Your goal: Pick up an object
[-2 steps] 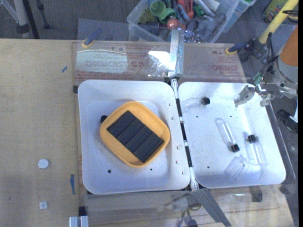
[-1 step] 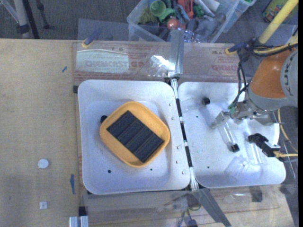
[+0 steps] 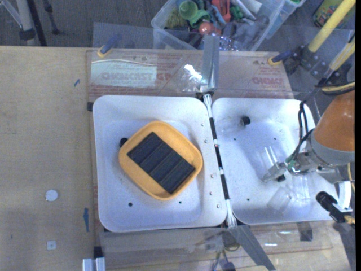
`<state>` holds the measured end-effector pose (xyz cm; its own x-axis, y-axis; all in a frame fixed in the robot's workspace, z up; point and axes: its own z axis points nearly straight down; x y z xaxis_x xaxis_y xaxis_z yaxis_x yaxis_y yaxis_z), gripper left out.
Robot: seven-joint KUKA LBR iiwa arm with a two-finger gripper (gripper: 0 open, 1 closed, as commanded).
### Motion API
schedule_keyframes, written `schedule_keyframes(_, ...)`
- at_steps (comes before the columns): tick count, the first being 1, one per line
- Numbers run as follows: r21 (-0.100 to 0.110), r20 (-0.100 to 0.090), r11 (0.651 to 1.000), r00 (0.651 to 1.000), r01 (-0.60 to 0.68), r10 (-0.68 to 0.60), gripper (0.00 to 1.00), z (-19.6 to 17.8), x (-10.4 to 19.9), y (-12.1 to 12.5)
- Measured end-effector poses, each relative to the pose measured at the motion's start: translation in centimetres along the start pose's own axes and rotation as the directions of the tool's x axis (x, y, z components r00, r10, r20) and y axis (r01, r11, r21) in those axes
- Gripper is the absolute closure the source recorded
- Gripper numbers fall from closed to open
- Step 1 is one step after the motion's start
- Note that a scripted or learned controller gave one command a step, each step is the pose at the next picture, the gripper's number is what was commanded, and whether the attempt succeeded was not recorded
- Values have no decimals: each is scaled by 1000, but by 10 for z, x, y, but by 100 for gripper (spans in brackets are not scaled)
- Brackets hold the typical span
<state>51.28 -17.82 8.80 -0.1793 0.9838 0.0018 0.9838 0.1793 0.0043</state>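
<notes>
Gripper (image 3: pixel 280 173) hovers low in your right bin (image 3: pixel 254 202), and with a clear cup (image 3: pixel 269 157) just beside it toward the divider, the yellow pad (image 3: pixel 160 159) lies slantwise, well apart in the left bin (image 3: pixel 107 168).

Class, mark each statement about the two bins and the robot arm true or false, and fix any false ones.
1. The yellow tray with dark slats lies in the left bin. True.
2. The claw is over the left bin. False: it is over the right bin.
3. A small black object sits near the right bin's far edge. True.
4. The yellow tray stands upright on its edge. False: it lies flat.
5. A clear tub of colourful items sits beyond the bins. True.
</notes>
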Motion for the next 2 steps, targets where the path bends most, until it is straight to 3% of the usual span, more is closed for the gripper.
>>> schedule_keyframes(1,1,3,999,999,33,-33,0,-56,23,85)
schedule_keyframes(2,2,3,1000,1000,-18,18,0,-4,-30,39)
